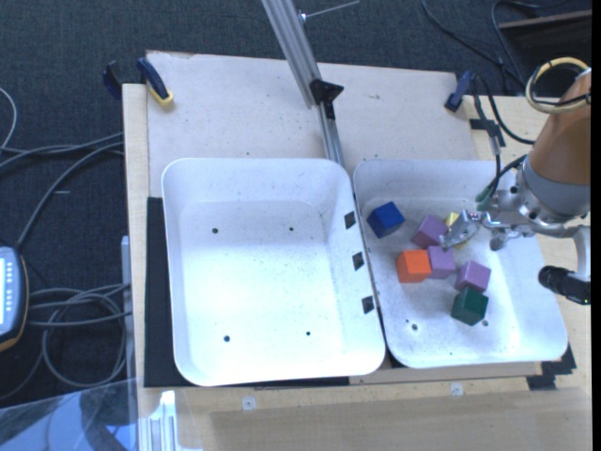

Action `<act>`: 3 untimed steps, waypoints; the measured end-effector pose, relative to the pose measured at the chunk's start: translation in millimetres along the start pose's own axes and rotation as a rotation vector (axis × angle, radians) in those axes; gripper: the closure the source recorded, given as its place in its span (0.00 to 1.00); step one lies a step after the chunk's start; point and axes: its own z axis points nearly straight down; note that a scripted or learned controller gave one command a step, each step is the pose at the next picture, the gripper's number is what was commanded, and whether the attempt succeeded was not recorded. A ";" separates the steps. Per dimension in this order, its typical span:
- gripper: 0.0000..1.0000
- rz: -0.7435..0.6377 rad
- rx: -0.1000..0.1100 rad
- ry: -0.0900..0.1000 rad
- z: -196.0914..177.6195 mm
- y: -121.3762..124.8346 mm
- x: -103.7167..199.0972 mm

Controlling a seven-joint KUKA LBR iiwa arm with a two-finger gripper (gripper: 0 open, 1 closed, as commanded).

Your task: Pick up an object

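Note:
Several small blocks lie in the right bin (526,341): a blue cube (385,219), an orange cube (413,266), a dark green cube (470,305) and three purple blocks (431,230), (441,261), (473,275). A small yellow piece (454,220) shows beside the upper purple block. My gripper (462,233) reaches in from the right and hangs low over the cluster, just right of the upper purple block and above the yellow piece. Nothing is visibly lifted off the bin floor.
The left bin (188,252) sits beside the right one, sharing a raised middle rim (362,261). A slanted metal pole (296,40) rises from the back of the bench. Blue clamps (155,81), (458,92) hold the board's far corners. Cables lie on the floor at left.

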 end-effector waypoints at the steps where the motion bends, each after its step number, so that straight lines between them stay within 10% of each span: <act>1: 0.00 0.000 -0.004 0.003 50.1 8.6 -6.4; 2: 1.00 -0.002 -0.012 -0.001 35.3 10.4 -6.8; 3: 1.00 -0.002 -0.014 -0.004 -29.5 13.6 -7.5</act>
